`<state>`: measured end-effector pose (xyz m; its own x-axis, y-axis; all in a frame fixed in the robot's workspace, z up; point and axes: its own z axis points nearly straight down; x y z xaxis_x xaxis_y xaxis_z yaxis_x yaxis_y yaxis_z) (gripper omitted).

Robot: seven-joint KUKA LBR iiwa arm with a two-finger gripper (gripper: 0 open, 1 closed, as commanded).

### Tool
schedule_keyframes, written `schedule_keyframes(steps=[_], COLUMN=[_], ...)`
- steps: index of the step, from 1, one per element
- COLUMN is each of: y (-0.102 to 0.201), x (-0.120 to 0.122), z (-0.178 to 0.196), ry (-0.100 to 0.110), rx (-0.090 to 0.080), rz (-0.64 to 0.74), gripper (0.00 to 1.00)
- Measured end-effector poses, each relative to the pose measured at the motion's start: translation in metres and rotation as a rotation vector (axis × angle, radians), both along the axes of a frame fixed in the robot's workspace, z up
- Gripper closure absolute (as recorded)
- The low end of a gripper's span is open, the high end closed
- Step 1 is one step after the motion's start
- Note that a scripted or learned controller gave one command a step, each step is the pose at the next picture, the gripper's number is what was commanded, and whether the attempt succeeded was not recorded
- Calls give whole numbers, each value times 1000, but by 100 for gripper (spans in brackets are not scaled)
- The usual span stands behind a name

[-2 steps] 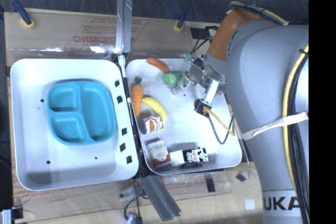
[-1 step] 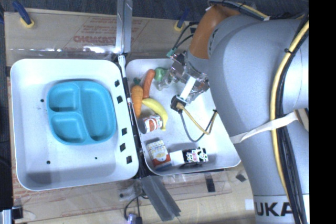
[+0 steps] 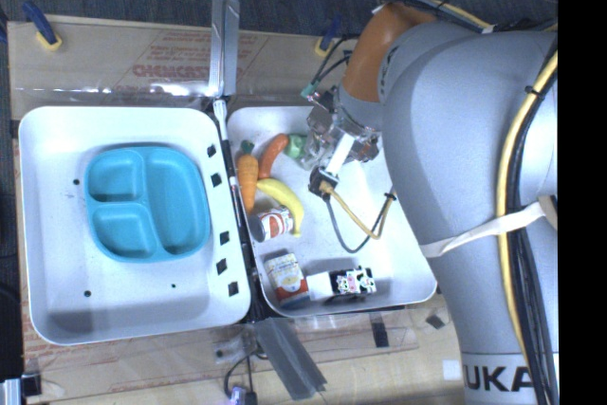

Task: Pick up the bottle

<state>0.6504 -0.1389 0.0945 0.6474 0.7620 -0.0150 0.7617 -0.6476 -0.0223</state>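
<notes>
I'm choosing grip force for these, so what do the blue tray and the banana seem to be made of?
The blue tray looks like moulded plastic with a smooth, slightly glossy finish: uniform colour, rounded compartment walls, soft highlights. The banana looks like a smooth yellow skin with an even colour; whether it is real fruit or a plastic toy, the view cannot settle, though its uniform sheen hints at a toy.

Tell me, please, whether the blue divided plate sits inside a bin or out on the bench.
Inside: the blue plate lies flat on the floor of the left bin, with white rim showing around every side of it.
</notes>
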Motion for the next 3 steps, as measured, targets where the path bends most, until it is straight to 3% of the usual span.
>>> schedule_keyframes(steps=[1, 2, 3], y=[-1, 9, -44], x=[-20, -87, -3], z=[161, 33, 169], ry=[-21, -17, -22], rx=[-8, -9, -7], rz=[-408, -503, -408], gripper=[100, 100, 100])
